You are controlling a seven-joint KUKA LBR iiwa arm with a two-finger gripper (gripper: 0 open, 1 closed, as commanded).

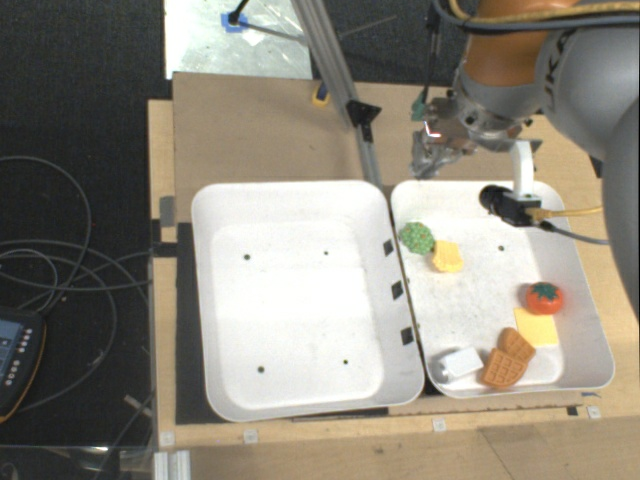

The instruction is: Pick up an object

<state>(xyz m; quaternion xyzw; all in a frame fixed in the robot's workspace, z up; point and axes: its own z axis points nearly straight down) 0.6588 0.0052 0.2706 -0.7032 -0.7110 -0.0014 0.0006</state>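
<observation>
One green toy (417,237) — below gripper (433,160).

Honestly nothing readable here. The grey arm (590,68) has some dark lettering along its side, but it's cut off and too blurry to make out. No labels or numbers legible on the bins or the toys.

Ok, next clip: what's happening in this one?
A grey KUKA arm's end effector hovers above the far edge of the right white bin, holding nothing visible. That bin contains a green bumpy ball, a yellow chunk, a red tomato-like toy, a yellow flat block, an orange waffle piece and a white block. Nothing has been picked yet.
</observation>
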